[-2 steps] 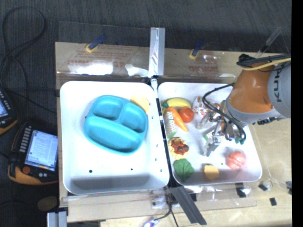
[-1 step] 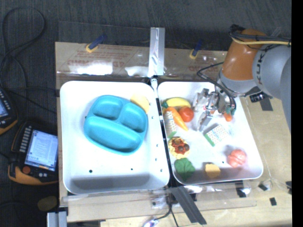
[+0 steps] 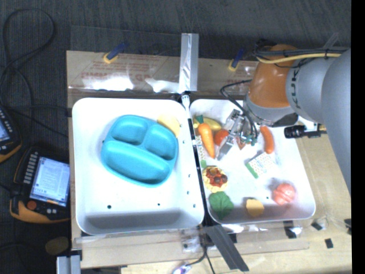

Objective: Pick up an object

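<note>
Grey arm's gripper (image 3: 231, 135) down in the right white plastic bin (image 3: 302, 178), among toy foods.
Its jaws sit just right of the orange plastic carrot (image 3: 206, 140) in the bin's upper left; whether they are open or closed cannot be told. A blue divided plastic tray (image 3: 140, 148) lies in the left white bin (image 3: 85, 170).

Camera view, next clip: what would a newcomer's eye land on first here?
Probably the big blue divided tray lying in the left bin. Next, the grey arm with its orange band reaching in from the right, its claw low over the right bin near a carrot. That bin also holds scattered toy food, including a red sausage and a green piece.
</note>
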Controlling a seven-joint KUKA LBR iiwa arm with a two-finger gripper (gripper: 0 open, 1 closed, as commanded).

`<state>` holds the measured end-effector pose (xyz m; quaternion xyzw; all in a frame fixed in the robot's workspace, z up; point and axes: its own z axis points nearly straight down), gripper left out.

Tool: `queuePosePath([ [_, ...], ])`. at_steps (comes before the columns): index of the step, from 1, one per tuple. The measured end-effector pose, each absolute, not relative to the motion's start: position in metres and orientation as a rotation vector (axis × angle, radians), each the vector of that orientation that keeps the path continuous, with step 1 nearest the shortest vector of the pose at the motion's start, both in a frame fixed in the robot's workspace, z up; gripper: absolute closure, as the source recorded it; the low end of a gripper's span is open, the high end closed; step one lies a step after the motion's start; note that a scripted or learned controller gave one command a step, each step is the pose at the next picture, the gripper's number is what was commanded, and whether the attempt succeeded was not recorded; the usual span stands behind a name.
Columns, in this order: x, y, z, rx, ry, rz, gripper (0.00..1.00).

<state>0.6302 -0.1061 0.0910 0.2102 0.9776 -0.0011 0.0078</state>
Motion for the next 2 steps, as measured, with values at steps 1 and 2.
queuePosePath([
  [1,0.631,-0.106,0.101,0.654,3.052,-0.010,1.00],
  [2,0.646,-0.141,0.091,0.593,3.070,-0.003,1.00],
])
